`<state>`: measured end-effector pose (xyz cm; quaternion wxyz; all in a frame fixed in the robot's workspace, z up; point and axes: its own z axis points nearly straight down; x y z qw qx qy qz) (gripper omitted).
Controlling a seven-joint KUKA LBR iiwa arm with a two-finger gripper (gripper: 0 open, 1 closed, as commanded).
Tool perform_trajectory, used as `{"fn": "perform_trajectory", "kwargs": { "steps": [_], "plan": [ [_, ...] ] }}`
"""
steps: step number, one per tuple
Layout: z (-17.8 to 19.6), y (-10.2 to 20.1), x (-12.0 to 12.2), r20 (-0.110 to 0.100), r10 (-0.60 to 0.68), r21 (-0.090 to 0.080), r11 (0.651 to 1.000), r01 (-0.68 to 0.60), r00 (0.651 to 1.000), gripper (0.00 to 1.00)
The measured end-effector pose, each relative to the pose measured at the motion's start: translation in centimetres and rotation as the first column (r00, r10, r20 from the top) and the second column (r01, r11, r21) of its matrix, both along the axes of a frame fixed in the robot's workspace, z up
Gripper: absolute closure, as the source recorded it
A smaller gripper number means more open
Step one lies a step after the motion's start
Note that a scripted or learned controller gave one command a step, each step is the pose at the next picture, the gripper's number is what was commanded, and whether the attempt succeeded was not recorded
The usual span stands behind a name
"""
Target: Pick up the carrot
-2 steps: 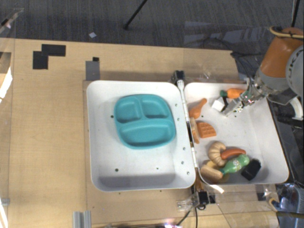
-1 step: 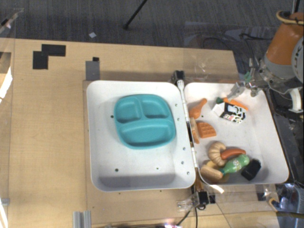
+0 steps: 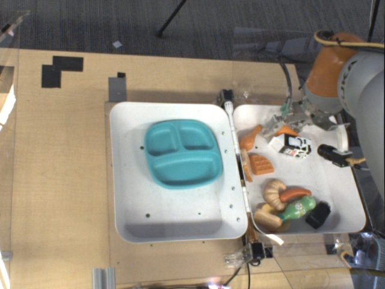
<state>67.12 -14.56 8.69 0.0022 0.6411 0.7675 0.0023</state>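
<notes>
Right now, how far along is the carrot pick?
Done: the arm has reached into the right bin, and the claw sits low at that bin's far end. In hand: nothing I can confirm; an orange piece shows right at the claw, possibly the carrot, but a grip is unclear. Left: secure it and lift it out. The teal tray lies in the left bin.

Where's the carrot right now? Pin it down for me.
The carrot lies in the right bin, near its upper left corner by the divider between the bins, just above the ridged orange piece and left of the gripper.
</notes>
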Motion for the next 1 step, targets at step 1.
{"fn": "perform_trajectory", "kwargs": {
  "steps": [1],
  "plan": [
    [1.44, -0.02, 0.25, 0.005, 0.007, -0.003, 1.000, -0.007, 1.000, 1.00]
  ]
}}
